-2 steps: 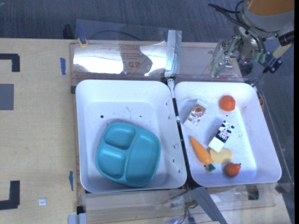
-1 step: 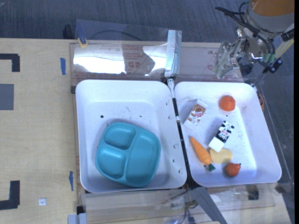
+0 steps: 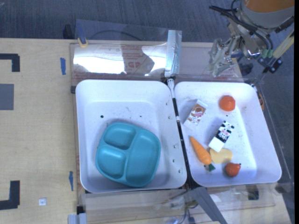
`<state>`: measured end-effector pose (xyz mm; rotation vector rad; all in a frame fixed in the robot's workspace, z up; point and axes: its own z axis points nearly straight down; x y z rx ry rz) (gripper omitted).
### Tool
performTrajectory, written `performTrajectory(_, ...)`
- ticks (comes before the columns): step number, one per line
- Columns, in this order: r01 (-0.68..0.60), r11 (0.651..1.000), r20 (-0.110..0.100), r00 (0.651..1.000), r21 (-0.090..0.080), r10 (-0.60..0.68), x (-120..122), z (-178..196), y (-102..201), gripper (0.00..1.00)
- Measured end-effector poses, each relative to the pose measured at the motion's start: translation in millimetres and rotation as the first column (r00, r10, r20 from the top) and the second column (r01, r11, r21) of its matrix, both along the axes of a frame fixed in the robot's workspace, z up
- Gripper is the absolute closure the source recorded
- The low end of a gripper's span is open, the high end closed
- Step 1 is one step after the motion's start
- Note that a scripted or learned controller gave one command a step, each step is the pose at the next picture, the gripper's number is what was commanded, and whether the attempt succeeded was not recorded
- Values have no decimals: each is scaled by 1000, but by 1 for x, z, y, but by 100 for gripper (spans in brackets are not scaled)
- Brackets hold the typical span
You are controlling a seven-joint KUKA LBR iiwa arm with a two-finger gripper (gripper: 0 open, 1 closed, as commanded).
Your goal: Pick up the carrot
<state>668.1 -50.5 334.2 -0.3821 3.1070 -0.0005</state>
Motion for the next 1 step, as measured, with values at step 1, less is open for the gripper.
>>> performTrajectory(1, -131, 991, -3, 991, 0, 131, 0, -2, 35, 100)
